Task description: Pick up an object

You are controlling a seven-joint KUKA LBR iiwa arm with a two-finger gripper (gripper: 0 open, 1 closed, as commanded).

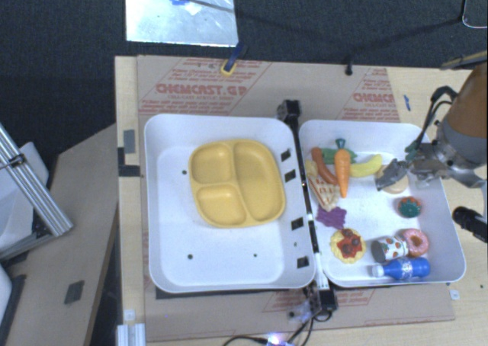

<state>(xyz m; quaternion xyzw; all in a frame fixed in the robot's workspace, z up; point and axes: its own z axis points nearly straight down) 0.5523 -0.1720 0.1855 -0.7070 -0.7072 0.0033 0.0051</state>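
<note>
My claw (394, 174) hangs over the right bin (438, 219), near its upper right part, with my arm (467, 127) reaching in from the right. Whether it is spread or pressed together I cannot tell; nothing shows pinched in it.

Right bin contents, all resting on the bin floor:
- Carrot (342, 171), upright along the bin, near the upper left, with a red chili (323, 166) just left of it.
- Banana (366, 165), touching the carrot's right side and lying just left of my claw.
- Waffle (324, 193) below the chili, against the left wall.
- Purple piece (332, 218) under the waffle.
- Small pizza (348, 245) near the lower left.
- Round green-and-red item (410, 206) just below my claw, apart from it.
- Pink donut (415, 241) at lower right, with a red-and-white item (390, 248) beside it.
- Blue bottle (404, 268) lying on its side along the bottom wall.

Left bin (168, 184): a yellow plate (235, 183) with three compartments sits near the middle.

Both bins rest side by side on the counter (91, 184).
</note>
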